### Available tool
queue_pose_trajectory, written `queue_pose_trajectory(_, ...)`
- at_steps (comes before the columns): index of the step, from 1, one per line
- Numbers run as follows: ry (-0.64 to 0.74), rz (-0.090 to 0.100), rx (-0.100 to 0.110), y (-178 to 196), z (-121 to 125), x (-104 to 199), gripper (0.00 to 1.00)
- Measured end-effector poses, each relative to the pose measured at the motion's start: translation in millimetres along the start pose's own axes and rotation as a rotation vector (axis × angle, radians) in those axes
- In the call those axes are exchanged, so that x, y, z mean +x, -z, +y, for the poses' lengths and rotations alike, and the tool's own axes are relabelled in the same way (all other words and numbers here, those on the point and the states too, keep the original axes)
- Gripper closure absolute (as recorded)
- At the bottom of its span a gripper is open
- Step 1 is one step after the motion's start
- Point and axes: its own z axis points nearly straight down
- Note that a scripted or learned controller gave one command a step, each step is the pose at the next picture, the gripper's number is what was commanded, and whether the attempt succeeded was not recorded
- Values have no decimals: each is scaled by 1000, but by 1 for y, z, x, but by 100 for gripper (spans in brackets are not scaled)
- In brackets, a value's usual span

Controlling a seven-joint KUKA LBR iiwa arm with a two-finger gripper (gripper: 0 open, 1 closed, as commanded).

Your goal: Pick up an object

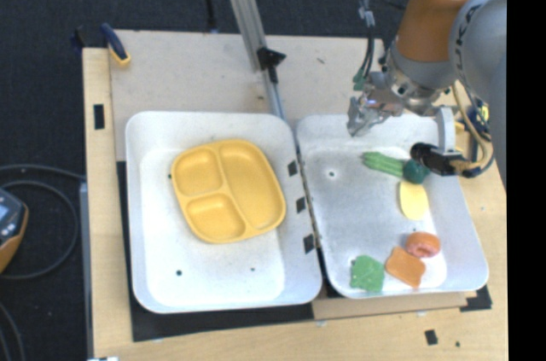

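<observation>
Overhead, a fixed camera is looking down at a slant on a wooden bench [188,73] bearing two shallow white bins side by side. A grey arm with an orange band [435,5] is reaching in from the right, and its gripper [365,119] is hanging above the far left part of the right bin [341,214]. Nothing is showing between its tips, and whether the claw is open or closed cannot be told at this size.

Candidate objects are all lying in the right bin: a green cucumber-shaped toy [386,164] just below the gripper, a dark teal ball [415,172] touching its right end, a yellow oval piece [413,200] beneath those, and, near the front edge, an orange block [405,267], a reddish round piece [422,245] and a green leafy piece [367,274]. A yellow divided plate [229,189] is sitting in the left bin [153,265].

Judging from this, the green toy is the nearest target. A good grasp is probably one centred over its middle, jaws spanning its narrow width, descending straight and keeping clear of the teal ball.
</observation>
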Motion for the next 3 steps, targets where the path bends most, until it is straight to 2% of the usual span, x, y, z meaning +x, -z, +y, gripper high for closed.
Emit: queue_pose_trajectory(3, 0, 0, -2, -9, -7, 161, 100)
